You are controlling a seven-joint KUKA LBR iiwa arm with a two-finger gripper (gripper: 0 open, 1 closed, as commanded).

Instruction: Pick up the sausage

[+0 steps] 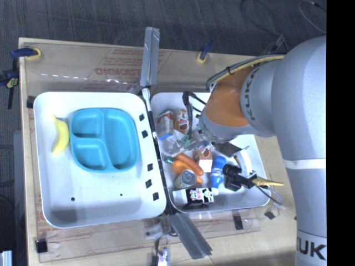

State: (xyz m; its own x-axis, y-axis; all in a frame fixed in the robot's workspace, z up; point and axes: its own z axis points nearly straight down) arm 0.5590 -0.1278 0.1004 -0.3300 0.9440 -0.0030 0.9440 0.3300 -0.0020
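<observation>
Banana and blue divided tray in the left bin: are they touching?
Apart. The camera view shows a strip of white bin floor between the banana and the blue divided tray.

The grey arm (299, 126) reaches in from the right and bends downward, its orange band (224, 103) turned toward the camera (the wrist below it is largely hidden); the gripper (195, 139) hangs low beneath that band

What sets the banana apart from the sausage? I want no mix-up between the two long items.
The banana is yellow; the sausage is orange-red. The banana lies in the left bin, beside a blue tray with bare floor around it; the sausage lies in the right bin, crowded among clutter near the arm. The banana curves; the sausage looks straighter. Both are elongated and lie flat.
</observation>
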